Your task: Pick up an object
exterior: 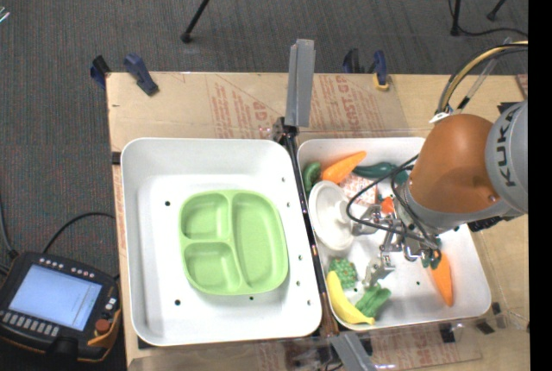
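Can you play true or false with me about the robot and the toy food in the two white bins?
1. The green divided plate sits in the left bin. True.
2. The banana is on the green plate. False: it lies in the right bin, near the front edge.
3. The gripper is over the right bin. True.
4. The robot arm reaches over the left bin. False: it is above the right bin.
5. There is a carrot near the back of the right bin. True.
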You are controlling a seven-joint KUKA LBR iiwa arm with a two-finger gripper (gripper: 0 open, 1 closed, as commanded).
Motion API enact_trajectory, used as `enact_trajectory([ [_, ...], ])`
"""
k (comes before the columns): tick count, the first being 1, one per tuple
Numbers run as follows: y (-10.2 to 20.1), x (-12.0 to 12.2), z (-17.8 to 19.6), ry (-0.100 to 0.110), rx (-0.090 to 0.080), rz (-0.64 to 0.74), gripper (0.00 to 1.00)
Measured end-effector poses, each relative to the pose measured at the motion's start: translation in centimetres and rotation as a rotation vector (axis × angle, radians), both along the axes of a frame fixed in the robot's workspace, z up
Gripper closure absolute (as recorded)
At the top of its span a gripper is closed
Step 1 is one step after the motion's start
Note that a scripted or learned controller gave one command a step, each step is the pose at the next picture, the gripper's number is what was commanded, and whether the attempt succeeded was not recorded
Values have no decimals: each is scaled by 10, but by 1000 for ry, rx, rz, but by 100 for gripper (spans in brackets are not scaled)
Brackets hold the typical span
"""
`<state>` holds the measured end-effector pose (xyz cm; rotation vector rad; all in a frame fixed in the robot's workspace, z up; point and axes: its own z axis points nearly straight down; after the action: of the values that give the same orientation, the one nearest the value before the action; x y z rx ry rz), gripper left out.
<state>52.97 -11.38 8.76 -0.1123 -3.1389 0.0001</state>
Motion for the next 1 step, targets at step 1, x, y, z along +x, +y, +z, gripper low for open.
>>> enact_trajectory([
  [1,17,62,1,-4,-3,-62,0],
])
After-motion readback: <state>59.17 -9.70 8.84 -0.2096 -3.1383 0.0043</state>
